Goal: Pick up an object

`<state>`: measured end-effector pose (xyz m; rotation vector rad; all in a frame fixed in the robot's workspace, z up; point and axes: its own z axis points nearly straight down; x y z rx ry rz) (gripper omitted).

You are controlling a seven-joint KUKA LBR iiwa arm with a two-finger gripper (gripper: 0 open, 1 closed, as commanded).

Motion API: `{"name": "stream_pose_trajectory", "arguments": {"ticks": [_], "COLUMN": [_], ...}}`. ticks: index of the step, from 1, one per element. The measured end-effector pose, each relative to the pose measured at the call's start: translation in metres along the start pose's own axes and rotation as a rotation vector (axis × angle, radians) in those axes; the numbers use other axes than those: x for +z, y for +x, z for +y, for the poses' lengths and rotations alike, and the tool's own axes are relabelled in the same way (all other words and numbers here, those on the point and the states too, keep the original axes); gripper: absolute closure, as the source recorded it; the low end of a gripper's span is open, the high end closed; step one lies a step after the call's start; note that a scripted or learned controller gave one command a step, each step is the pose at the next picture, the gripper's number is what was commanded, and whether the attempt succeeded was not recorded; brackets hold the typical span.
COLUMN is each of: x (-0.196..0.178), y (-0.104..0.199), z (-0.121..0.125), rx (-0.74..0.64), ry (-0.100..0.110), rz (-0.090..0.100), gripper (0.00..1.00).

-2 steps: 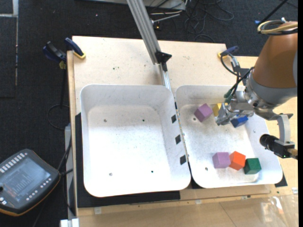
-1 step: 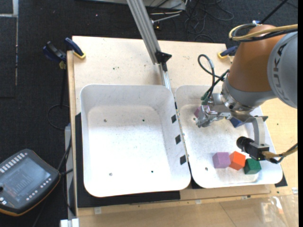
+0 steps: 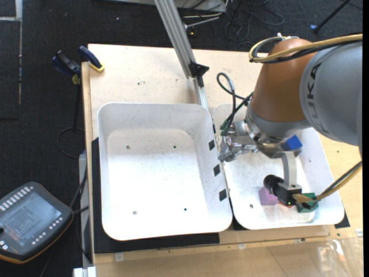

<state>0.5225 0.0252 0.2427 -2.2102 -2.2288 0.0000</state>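
Your gripper hangs at the right bin's left side; whether it is clenched you cannot tell; the objects, a purple block among them, lie toward the bin's near right corner

White bins; purple block, blue piece, possibly green item.

Arm reaching in from right, wrist bent low, fingers hidden.
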Motion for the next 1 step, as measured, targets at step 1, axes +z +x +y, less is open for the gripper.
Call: {"name": "stream_pose_trajectory", "arguments": {"ticks": [1], "x": [-0.0057], "y": [0.0488], "z": [0.002], "rx": [0.0], "ry": [-0.002], "rz": [0.0], "gripper": [1.0]}}
